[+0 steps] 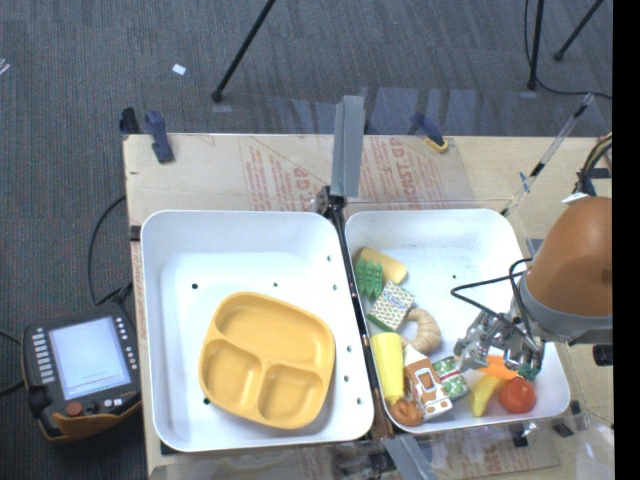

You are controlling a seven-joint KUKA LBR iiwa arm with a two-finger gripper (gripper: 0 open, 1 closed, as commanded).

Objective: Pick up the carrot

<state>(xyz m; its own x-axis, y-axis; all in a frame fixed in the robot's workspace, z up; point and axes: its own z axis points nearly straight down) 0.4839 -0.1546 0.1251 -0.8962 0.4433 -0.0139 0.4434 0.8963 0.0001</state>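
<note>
One tool [497, 349] is all you have, low in the right bin [470, 223]; you cannot tell how its jaws stand. The carrot [497, 368] lies just under it, touching a tomato [517, 395] and a yellow piece [483, 395].

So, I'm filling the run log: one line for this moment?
hand low in right bin | over carrot | tomato beside | plate in left bin

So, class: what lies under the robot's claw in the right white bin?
Under the claw shows an orange carrot piece, beside a round red tomato and a yellow banana-shaped toy. The claw covers the rest of the carrot.
</note>
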